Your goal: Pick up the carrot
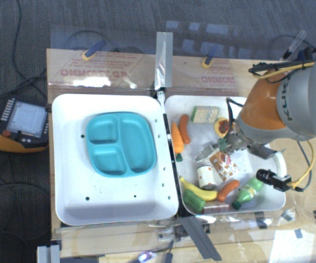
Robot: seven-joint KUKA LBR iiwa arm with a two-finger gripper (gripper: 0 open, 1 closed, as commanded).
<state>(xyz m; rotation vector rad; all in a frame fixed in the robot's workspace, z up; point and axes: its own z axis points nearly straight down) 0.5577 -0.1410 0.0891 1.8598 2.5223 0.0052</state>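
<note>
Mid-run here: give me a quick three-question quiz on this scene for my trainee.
1. Which bin holds the carrot?
2. True or false: the plate lies in the same bin as the carrot.
3. The end effector hovers nearest to: A) the plate, B) the packet, C) the banana.
Key: 1, the view's right bin, along its left wall. 2, false. 3, B.

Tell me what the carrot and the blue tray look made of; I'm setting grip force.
Carrot: likely moulded plastic toy food, with uniform saturated orange and a smooth, slightly glossy skin. Blue tray: probably hard plastic, one even turquoise colour, rounded moulded compartments, soft sheen. Neither can be confirmed by look alone.
</note>
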